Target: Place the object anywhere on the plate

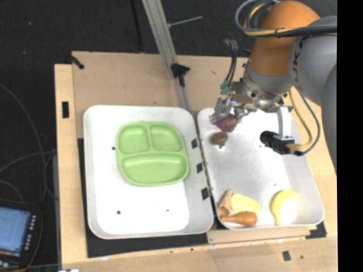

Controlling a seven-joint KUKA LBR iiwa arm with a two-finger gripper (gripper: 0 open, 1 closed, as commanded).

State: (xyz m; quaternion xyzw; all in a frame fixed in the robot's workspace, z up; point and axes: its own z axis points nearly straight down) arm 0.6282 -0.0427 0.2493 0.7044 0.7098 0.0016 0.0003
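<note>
the gripper (227, 113) hangs over the upper left corner of the right bin (258, 169), under the grey arm (309, 55) with its orange band. between its fingers sits a small dark purplish object (229, 123), so the fingers are closed on it; the piece is too small and shadowed to tell a long axis or which way it points. just below it, a small brown lump (219, 139) lies on the bin floor, apart from the gripper. along the right bin's near edge lie four more items: a pale tan piece (226, 199), a yellow wedge (245, 203), an orange-brown drumstick shape (239, 219) lying roughly left to right, and a yellow rounded item (284, 205) toward the right corner. the left bin (108, 208) holds one green plate (152, 154) with three compartments, two small ones at the far side and one long one at the near side. there are two bins, side by side on the bench (113, 75).
</note>
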